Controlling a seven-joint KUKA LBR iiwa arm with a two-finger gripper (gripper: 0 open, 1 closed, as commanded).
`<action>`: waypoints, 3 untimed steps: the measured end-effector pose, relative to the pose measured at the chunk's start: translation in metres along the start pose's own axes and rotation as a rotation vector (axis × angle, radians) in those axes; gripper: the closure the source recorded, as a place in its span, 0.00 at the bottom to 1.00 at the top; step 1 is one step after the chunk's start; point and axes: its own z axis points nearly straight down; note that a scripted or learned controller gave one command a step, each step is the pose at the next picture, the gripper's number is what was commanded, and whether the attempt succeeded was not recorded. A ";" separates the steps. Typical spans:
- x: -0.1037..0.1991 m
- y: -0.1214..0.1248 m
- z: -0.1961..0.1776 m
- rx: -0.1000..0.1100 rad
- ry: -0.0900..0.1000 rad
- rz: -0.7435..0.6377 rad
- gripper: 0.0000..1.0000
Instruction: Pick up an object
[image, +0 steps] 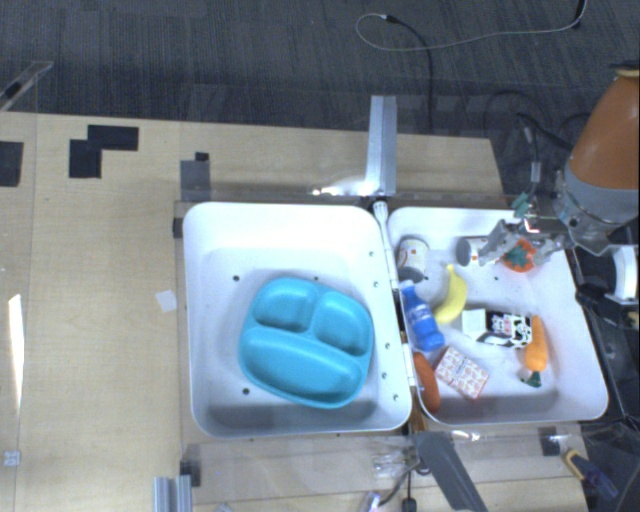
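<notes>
My gripper (497, 246) hangs over the far right part of the right bin (590, 395), under the grey wrist and its orange band (610, 135). Right beside it lies a small orange and green object (518, 263); whether the two touch is unclear. Also in the right bin are a yellow banana (453, 296), a blue bottle (422, 322), an orange carrot (537, 350), a red-and-white checkered packet (461, 372), a black-and-white item (506, 326), a small round can (411, 248) and an orange-red piece (427, 383) at the near left corner.
The left bin (205, 300) holds a blue divided plate (306, 340). A grey metal post (383, 140) stands behind the wall between the two bins. Dark cables run at the right, behind the arm.
</notes>
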 end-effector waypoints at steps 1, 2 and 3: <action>0.046 0.020 0.122 -0.003 0.000 -0.154 0.00; 0.047 0.022 0.110 -0.010 -0.002 -0.154 1.00; 0.132 -0.006 0.029 -0.003 0.001 -0.154 1.00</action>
